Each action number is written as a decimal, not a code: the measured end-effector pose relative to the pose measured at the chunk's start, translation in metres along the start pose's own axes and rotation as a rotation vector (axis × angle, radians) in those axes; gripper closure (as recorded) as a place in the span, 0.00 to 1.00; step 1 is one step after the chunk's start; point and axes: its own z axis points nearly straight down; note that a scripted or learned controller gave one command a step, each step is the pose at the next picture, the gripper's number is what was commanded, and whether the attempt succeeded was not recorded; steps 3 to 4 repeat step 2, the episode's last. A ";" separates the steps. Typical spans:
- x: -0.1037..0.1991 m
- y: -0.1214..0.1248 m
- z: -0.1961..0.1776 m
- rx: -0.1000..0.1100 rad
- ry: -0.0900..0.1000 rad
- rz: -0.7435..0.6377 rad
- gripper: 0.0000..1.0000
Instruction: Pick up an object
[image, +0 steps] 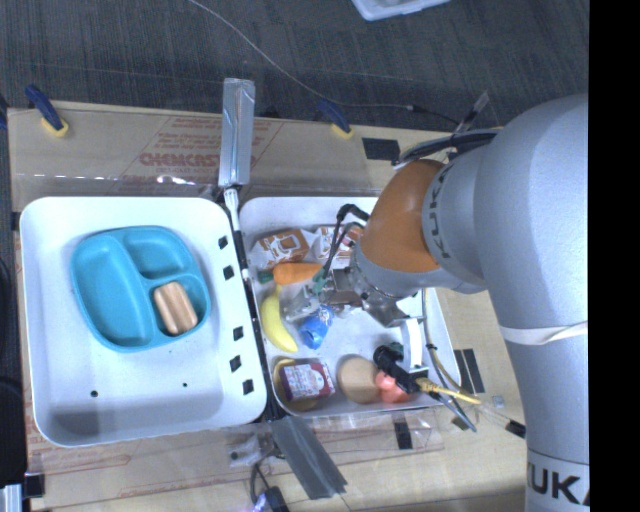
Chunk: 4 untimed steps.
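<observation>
Blue-wrapped item (314, 328), right bin (440, 320), among clutter: banana (276, 325) just left, orange block (296, 273) above, jar (305, 380) and round bun (358, 378) below. Gripper (335, 290) low over this cluster; step judged as reach-and-descend, grasp not yet confirmed. Opening and contact cannot be told. Next move calls for closing squarely on one item, then lifting.

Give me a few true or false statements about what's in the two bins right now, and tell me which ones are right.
1. The blue plate lies in the left bin. True.
2. A bread roll sits on the blue plate. True.
3. The banana lies in the left bin. False: it is in the right bin.
4. The arm reaches over the left bin. False: it is over the right bin.
</observation>
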 end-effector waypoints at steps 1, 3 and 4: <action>-0.001 0.000 -0.010 0.001 -0.001 -0.004 1.00; 0.094 0.055 -0.104 -0.008 0.002 0.022 1.00; 0.094 0.055 -0.104 -0.008 0.002 0.022 1.00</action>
